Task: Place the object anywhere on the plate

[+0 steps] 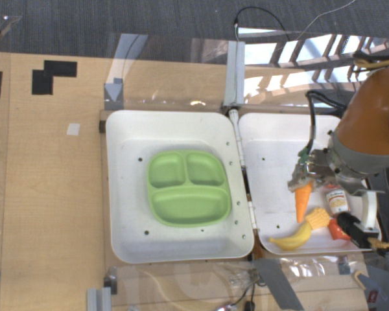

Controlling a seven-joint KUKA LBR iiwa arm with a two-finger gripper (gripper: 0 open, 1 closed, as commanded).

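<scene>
Since the gripper [303, 177] hangs low in the right bin [272, 135], the nearest thing to it is the carrot [301, 205], and that is most likely the object meant by the task. The carrot's thick end sits right at the gripper's tip, touching it or nearly so. Its long axis runs from there toward the front rim of the bin, with the point aimed at the front. The slanted view does not show whether the jaws are apart, together or clamped on that thick end, so a hold on the carrot cannot be claimed.

Just beside the carrot, on the arm's side, stands a small bottle [337, 201]. A little farther toward the front lie a piece of corn [318, 219] and a red item [339, 230]. A banana [293, 238] curves along the front wall, close to the carrot's point.

Farther off, across the wall between the bins, the left bin [126, 173] holds the green plate [188, 188]. It has three compartments and nothing rests on it. The plate lies well apart from the carrot, straight across the bench and away from the arm's base. The coming move therefore turns on getting the carrot up, carrying it sideways over the dividing wall and setting it down in any compartment.
</scene>
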